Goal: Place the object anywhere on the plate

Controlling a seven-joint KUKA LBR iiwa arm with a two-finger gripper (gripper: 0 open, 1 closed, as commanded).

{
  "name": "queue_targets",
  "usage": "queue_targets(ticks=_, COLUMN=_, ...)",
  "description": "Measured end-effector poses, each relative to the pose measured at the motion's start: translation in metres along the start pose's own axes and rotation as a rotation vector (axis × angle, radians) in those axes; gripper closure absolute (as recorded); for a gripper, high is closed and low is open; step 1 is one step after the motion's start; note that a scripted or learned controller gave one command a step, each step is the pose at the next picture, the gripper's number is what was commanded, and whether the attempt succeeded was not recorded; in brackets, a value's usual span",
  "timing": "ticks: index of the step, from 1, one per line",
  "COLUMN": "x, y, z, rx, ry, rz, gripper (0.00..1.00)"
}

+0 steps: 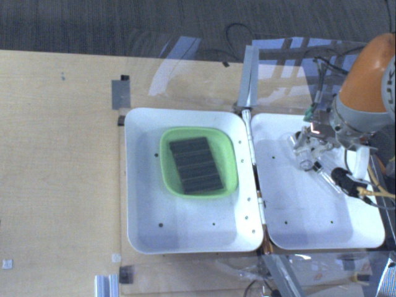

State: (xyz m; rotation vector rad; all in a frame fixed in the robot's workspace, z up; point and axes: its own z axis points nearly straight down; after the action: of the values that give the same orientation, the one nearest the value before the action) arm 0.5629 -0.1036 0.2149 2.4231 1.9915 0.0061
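Note:
A dark grey ridged rectangular block [196, 164] lies flat inside the square green plate [230, 166], which sits in the upper middle of the left bin [185, 231]. My gripper [307, 150] hangs over the upper part of the right bin [309, 221], well to the right of the plate and apart from the block. I see nothing held at its tip. The orange-banded wrist [368, 76] rises above it at the right edge of the view.
The raised divider [253, 178] between the two bins lies between gripper and plate. A black part with yellow cables [349, 183] hangs near the right bin's right wall. Bare wooden bench [62, 166] spreads to the left. A metal post [247, 79] stands behind the bins.

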Motion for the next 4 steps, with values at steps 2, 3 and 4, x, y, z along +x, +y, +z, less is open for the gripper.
queue_targets(ticks=2, x=0.089, y=-0.024, z=0.029, rx=0.001, ry=0.002, rz=-0.049, gripper=0.0)
queue_targets(ticks=3, x=0.134, y=-0.034, z=0.029, rx=0.001, ry=0.003, rz=-0.029, gripper=0.0)
queue_targets(ticks=4, x=0.082, y=-0.001, z=0.029, rx=0.0, ry=0.002, rz=-0.02, gripper=0.0)
